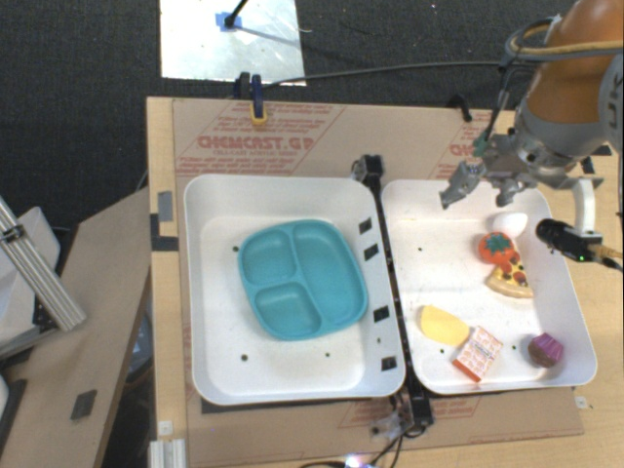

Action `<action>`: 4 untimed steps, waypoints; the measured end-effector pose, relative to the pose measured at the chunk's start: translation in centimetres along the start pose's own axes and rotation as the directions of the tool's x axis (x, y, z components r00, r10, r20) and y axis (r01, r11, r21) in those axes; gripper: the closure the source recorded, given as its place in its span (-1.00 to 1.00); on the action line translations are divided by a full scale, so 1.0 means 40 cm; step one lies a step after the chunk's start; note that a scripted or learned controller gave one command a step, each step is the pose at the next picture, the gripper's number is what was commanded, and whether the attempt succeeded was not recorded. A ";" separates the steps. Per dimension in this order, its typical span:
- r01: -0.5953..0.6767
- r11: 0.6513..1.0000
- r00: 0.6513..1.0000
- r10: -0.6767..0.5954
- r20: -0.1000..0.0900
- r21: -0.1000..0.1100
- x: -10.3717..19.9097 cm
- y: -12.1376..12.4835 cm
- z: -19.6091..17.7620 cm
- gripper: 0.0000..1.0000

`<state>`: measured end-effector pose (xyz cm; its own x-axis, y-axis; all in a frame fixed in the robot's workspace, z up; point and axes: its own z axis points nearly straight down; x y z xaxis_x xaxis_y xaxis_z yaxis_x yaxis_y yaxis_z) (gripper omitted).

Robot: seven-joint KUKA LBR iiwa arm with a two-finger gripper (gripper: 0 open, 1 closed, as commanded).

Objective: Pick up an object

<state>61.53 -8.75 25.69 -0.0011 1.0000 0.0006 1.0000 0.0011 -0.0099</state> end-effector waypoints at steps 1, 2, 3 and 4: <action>0.002 1.000 1.000 -0.002 0.001 -0.011 0.000 0.005 -0.017 -1.00; 0.000 1.000 1.000 0.000 0.001 -0.009 -0.007 0.001 0.088 -1.00; 0.000 1.000 1.000 0.000 0.001 -0.008 -0.014 -0.022 0.213 -1.00; 0.003 1.000 1.000 -0.003 0.000 -0.008 0.004 -0.001 0.344 -1.00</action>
<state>61.35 -8.59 11.93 -0.0038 1.0000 0.0006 1.0000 0.0038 -0.0016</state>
